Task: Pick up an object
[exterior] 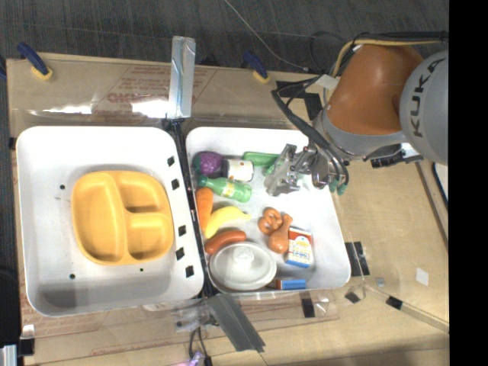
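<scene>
Two shallow white bins sit side by side on the bench (396, 227). The left bin (38, 204) holds a yellow divided tray (122, 216) lying flat near its middle. The right bin (332, 227) holds a crowd of small things, mostly along its left and lower parts.

At the top left of the right bin lies a purple cabbage-like toy (207, 163), with a green bottle (226, 189) lying on its side just below it and a second green thing with a white label (250, 162) just to the right. Under the bottle stand an orange carrot (203, 204), a yellow banana (225, 218) and a red sausage (225, 241), packed closely against the bin's left wall. A round white bowl (244, 264) rests at the lower edge, touching the sausage. To its right lie a brown pretzel-like piece (274, 227), a small carton with red and blue print (300, 248) and a small blue and red thing (291, 284) by the bottom wall.

The grey arm with its orange band (374, 90) reaches in from the right. Its end effector (286, 174) hangs over the upper middle of the right bin, just right of the labelled green thing and above the pretzel-like piece. Whether its fingers are apart or together I cannot tell, and nothing is seen between them.
</scene>
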Robot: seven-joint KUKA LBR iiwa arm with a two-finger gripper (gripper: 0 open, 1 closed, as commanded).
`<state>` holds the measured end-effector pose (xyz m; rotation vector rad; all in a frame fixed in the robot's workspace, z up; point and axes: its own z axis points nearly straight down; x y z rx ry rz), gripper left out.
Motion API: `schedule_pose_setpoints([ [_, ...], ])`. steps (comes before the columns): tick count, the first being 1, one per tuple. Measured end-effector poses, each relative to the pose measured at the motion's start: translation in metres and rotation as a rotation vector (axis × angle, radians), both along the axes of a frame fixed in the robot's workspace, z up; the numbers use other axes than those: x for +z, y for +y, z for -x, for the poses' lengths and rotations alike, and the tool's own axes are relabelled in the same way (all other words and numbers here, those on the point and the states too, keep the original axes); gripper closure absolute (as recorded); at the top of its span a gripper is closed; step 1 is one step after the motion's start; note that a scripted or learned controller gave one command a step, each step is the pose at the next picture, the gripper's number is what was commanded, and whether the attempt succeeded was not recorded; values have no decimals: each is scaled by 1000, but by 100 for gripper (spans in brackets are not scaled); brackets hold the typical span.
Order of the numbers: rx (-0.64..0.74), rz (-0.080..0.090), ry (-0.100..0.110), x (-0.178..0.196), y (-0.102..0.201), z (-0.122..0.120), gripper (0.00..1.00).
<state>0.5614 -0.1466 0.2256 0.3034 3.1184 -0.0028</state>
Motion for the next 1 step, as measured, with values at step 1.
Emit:
schedule_pose_setpoints([
  [1, 0, -1, 5, -2, 0, 1, 0],
])
